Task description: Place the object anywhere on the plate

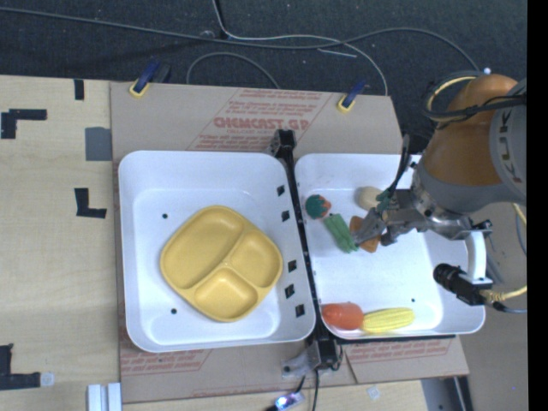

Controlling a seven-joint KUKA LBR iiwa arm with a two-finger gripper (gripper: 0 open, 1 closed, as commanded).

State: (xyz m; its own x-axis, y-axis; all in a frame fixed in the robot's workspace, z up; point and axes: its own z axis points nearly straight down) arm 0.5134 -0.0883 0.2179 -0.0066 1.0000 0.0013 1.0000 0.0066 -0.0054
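Yellow and orange toy food lies along the near edge of the right bin [445, 315]: a yellow corn cob [388, 319] with its long axis parallel to that edge, and touching its left end, in the near left corner, an orange-red piece [342, 316] that may be a tomato or pepper.

Farther in, about the middle of the same bin, the gripper [374, 229] hangs low over a small cluster of toys. A green vegetable [342, 232], long and slim like a pickle or bean, lies just to its left, its long axis slanting from the far left toward the near right. A small orange-brown piece [368, 245] sits right under the gripper tip. Whether the gripper is spread or pressed together cannot be told, and nothing can be made out in its grasp.

Beyond these, a round green and orange piece [318, 205] lies near the bin's left wall, and a pale cream piece [368, 197] sits toward the far side.

The yellow plate [222, 264], with three compartments, sits in the middle of the left bin [137, 229]. Judged from this, the carry must run leftward, over the divider between the bins.
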